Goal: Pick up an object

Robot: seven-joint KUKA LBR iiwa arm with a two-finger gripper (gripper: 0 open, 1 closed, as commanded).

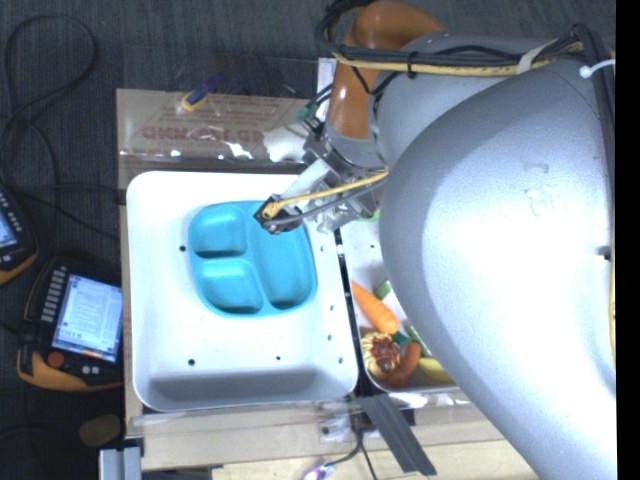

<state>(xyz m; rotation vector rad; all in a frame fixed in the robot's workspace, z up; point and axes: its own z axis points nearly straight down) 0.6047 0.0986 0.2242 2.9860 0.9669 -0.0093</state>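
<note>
Approach step of a pick. The gripper (272,215) hangs at the upper right corner of the blue divided tray (252,258), which lies flat in the left bin (160,298). Whether the fingers are released or clenched cannot be told, and nothing shows between them. The right bin (372,376), largely hidden by the arm (500,218), holds a carrot (373,309) and other toy food (392,356). The next move probably calls for a descent onto the tray's rim and a firm closing.

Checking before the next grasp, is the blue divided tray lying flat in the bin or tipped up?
Flat: the blue tray lies face up on the left bin's floor.
</note>
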